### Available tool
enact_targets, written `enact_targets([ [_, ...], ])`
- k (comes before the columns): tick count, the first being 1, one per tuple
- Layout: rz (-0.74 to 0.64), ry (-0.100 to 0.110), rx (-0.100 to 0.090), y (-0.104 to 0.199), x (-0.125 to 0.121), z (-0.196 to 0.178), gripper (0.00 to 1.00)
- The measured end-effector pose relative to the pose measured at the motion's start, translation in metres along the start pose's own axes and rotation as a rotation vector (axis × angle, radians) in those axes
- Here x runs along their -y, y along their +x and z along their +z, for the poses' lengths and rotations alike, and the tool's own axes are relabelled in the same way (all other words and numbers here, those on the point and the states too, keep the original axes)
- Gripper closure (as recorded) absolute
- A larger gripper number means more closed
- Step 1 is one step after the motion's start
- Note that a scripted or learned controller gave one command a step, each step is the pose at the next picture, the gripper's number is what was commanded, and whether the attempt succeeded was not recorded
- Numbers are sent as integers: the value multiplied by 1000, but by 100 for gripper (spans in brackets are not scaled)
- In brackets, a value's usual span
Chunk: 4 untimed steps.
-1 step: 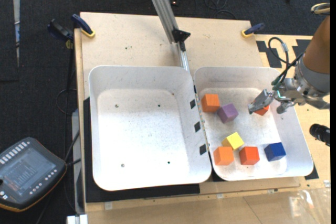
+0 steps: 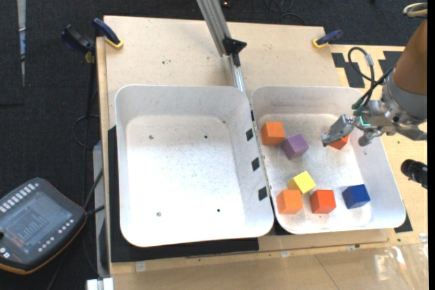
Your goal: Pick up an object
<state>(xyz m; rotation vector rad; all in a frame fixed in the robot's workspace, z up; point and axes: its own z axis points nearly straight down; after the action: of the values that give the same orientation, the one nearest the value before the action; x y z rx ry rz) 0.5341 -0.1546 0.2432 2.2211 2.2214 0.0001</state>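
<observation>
The right bin (image 2: 380,166) holds several cubes. An orange one (image 2: 273,132) and a purple one (image 2: 295,145) lie near its left wall. A yellow cube (image 2: 303,181), a second orange cube (image 2: 289,201), a red-orange cube (image 2: 323,201) and a blue cube (image 2: 355,195) sit along the front. My gripper (image 2: 353,134) hangs low over the bin's right half with its fingers spread. A small red block (image 2: 338,141) lies just under the left fingertip (image 2: 340,127), beside it rather than between the fingers.
The left bin (image 2: 129,146) stands next to the right one, with the shared wall between them. A slanted metal pole (image 2: 207,0) comes down to the bins' back edge. Clamps (image 2: 109,34) sit at the bench's back corners.
</observation>
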Motion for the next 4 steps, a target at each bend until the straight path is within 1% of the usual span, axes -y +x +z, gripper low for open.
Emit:
enact_targets([
  [1, 0, 6, -1, 2, -8, 59, 0],
  [2, 0, 7, -2, 4, -11, 123, 0],
  [3, 0, 2, 0, 5, -11, 149, 0],
  [4, 1, -2, 0, 4, -11, 138, 100],
])
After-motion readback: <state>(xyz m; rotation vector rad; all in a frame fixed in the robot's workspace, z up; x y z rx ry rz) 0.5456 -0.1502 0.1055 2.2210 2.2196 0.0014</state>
